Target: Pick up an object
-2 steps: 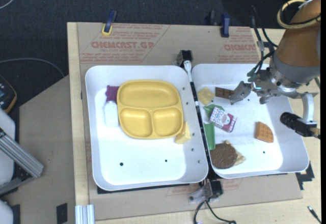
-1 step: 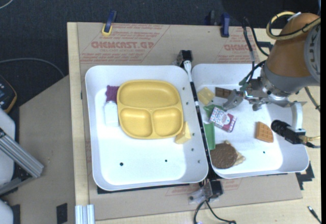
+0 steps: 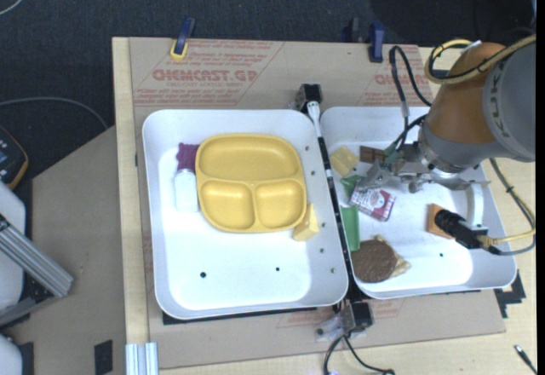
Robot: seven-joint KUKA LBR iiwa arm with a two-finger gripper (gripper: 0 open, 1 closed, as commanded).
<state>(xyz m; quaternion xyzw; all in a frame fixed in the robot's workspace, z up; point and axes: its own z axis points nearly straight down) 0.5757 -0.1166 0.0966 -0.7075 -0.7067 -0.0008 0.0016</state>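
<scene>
Camera view showed the pick not yet completed: nothing was lifted, and every item lay in its bin. The arm [image 3: 477, 109] reached in over the right bin [image 3: 502, 275], wrist bent down, gripper [image 3: 379, 181] low above a red-and-white packet [image 3: 375, 203] near the divider. Whether the gripper was apart or clamped could not be determined. A brown cookie [image 3: 375, 261] lay nearby; the yellow tray [image 3: 251, 181] sat in the left bin [image 3: 238, 284].

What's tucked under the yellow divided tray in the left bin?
A purple item and a white one poke from under the yellow tray at its left; a pale yellow piece at its lower right. The rest is covered.
</scene>
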